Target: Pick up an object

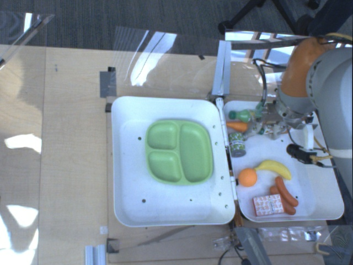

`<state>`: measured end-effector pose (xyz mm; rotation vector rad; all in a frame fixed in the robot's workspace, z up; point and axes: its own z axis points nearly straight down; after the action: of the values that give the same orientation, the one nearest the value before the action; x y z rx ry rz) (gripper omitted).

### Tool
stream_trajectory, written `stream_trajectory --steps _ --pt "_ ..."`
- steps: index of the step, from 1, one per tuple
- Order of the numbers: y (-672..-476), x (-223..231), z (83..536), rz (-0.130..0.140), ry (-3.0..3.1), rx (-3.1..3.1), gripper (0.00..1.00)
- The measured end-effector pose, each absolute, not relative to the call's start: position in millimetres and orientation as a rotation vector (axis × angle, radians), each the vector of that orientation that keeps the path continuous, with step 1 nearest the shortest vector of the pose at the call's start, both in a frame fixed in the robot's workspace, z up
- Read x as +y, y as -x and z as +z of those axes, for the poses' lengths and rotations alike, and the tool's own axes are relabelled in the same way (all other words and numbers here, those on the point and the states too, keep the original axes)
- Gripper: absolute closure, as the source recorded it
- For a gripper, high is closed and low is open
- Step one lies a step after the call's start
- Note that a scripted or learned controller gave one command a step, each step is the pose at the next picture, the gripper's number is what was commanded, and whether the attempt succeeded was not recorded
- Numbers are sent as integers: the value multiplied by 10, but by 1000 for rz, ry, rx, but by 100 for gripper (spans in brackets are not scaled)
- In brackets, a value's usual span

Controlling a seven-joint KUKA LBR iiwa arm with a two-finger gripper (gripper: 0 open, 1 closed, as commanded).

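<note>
The right bin (325, 203) holds several items: a green object (239, 115) and a carrot (237, 126) at its far left corner, a small can (237, 144) below them, an orange (247, 177), a banana (275, 169), sausages (286, 195) and a red-and-white box (268, 205). My gripper (263, 123) hangs low over the far end of this bin, just right of the green object and the carrot. I see nothing held in it.
The left bin (127, 203) carries a green divided plate (181, 150). A metal divider (223, 70) rises between the bins at the back. The grey arm (331, 93) covers the right bin's far right corner, with black cables (303, 153) beside it.
</note>
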<state>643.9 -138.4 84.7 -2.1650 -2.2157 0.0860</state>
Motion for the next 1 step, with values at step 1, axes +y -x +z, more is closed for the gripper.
stream_trajectory --steps 1 --pt "-6484 -1324 842 102 2217 -2164 0"
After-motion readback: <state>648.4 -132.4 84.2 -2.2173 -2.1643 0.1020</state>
